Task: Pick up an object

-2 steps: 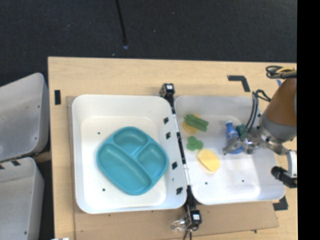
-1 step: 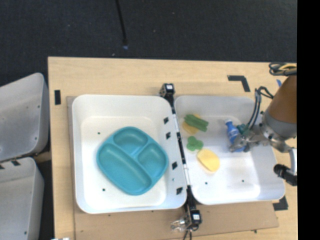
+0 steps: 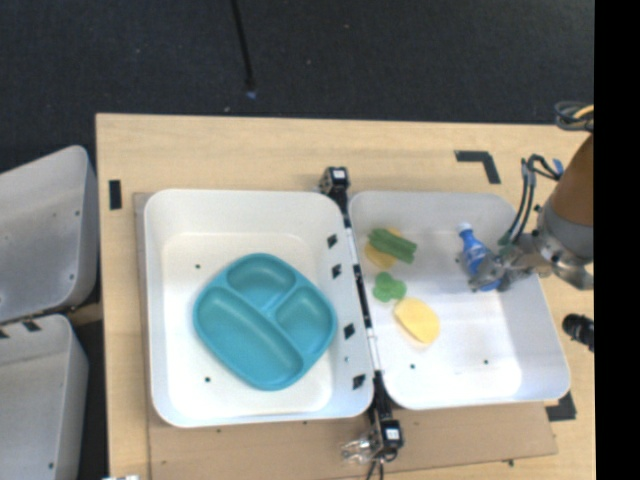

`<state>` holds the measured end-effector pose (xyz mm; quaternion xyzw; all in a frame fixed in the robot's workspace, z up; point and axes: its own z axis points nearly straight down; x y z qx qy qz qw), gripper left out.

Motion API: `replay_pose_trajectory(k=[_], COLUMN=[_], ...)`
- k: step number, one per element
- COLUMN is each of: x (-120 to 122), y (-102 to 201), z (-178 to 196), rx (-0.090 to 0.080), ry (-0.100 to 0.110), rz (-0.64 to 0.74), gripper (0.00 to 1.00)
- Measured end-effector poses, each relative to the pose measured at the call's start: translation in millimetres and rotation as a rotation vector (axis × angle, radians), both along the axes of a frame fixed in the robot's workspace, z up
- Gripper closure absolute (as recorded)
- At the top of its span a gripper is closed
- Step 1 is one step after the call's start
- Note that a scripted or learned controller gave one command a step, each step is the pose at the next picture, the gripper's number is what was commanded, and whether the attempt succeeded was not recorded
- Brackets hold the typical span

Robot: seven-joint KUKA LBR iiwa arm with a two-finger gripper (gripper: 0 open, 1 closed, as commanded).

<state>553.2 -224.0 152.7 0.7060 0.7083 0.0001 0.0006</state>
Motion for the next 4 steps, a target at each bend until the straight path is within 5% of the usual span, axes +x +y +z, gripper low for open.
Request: replay_pose_trajectory(k=[1,4], x=[0.3,27.3], y=[-1.2,140.7], z=[50.7,61.5], rx=[0.000,0.000], ry=[0.000,0.001], rz=[-0.001,-0.002], gripper=[1.00,1.00])
